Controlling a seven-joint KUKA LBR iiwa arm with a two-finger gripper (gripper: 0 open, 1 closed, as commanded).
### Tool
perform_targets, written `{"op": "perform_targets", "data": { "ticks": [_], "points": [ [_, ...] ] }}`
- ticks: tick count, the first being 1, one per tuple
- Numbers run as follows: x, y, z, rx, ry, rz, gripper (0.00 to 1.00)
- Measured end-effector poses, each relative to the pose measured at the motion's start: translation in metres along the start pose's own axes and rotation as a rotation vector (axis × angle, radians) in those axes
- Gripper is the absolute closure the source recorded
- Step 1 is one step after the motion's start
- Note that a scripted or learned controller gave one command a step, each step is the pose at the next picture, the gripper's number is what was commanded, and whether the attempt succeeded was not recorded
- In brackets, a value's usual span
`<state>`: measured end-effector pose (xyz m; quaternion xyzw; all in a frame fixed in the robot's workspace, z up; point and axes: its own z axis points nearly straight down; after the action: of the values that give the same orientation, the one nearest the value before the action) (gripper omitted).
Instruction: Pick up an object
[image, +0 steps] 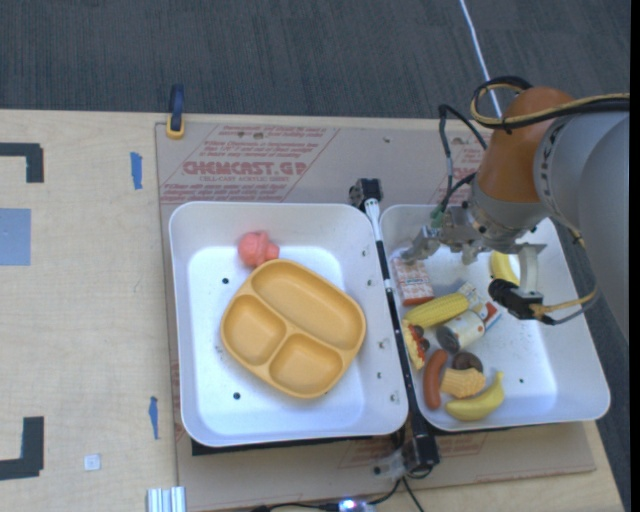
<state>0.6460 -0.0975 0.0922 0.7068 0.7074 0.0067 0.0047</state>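
Note:
My gripper (447, 240) hangs over the far part of the right bin (560, 385), above the heap of toy food. Just below and left of it lies a red and white carton (412, 280). A yellow corn cob (437, 310) lies in front of the carton, with a white and red can (470, 325) beside it. Nearer the front are a red sausage (435, 377), a short piece of corn (460, 381) and a banana (480, 402). Another yellow piece (503, 268) shows right of the gripper. I see nothing held.
The left bin (200, 300) holds a yellow divided plate (292, 328) and a small pink object (257, 248) at its far side. The rim between the bins (390, 300) runs just left of the food heap. The grey arm with its orange band (520, 140) reaches in from the upper right.

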Motion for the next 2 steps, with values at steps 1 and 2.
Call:
{"op": "perform_targets", "data": {
  "ticks": [1, 2],
  "points": [
    [-0.006, -0.083, 0.001, 0.004, -0.003, 0.001, 0.00],
    [-0.013, -0.162, 0.000, 0.002, -0.005, 0.002, 0.00]
  ]
}}
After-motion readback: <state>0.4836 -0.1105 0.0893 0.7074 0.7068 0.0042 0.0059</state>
